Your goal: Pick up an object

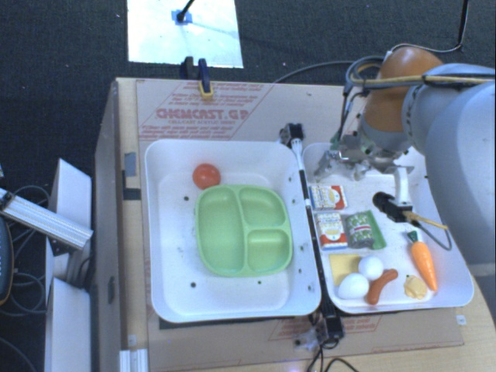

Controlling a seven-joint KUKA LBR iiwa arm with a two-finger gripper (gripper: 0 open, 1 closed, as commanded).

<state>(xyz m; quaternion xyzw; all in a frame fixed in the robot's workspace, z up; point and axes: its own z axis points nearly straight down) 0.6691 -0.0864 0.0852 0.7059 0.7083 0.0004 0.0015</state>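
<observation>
Your end effector [343, 160] hovers at the far end of the right bin [457, 289], beyond the carrot [423, 264], and you can't tell its grip state.

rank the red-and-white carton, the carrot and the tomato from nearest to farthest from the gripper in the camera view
Measured from the gripper at the back of the right bin:
1. Red-and-white carton, right bin, just in front of it.
2. Carrot, right bin, front right side.
3. Tomato, left bin, back, behind the green plate.
</observation>
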